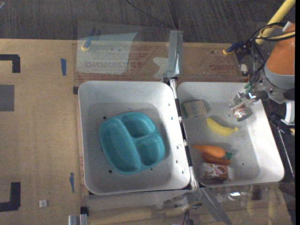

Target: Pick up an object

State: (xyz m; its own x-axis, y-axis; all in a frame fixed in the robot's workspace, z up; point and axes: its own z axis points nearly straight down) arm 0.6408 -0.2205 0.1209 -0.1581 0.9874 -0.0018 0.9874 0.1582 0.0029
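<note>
My gripper hangs over the far right part of the right bin, below the orange band of the arm. A small red-and-white packet lies right at its tip; whether it is gripped I cannot make out. Left of it in the same bin are a tan mesh-patterned square, a yellow banana, an orange carrot with a dark red piece beside it, and a red-and-brown box at the near wall.
The left bin holds a teal divided plate. A clear plastic sheet lies on the bench behind the bins. Cables run beside the arm at the upper right.
</note>
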